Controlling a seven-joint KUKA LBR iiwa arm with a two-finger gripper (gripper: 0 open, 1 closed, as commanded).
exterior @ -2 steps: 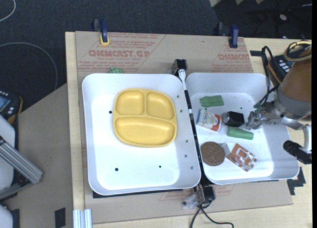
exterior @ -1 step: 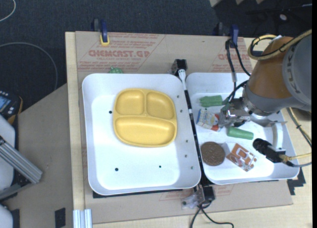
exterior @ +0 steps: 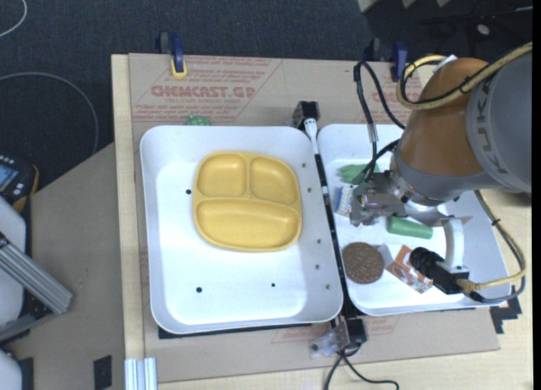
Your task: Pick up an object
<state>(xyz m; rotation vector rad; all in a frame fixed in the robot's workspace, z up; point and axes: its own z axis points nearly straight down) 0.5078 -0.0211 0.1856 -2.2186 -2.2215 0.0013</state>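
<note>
My gripper [exterior: 365,209] hangs low over the left part of the right bin [exterior: 372,299], under the grey and orange arm. A green block [exterior: 411,227] lies just right of it. A brown round disc [exterior: 363,262] rests on the bin floor below it. A green piece [exterior: 354,173] and a small blue and white item [exterior: 341,200] lie beside the gripper toward the bin's left wall. An orange-brown item [exterior: 403,265] sits right of the disc. Nothing is visibly held.
The left bin [exterior: 169,295] holds a yellow divided plate [exterior: 248,200]. A small green object [exterior: 198,120] lies on the board behind the left bin. Clamps stand at the bench's back edge.
</note>
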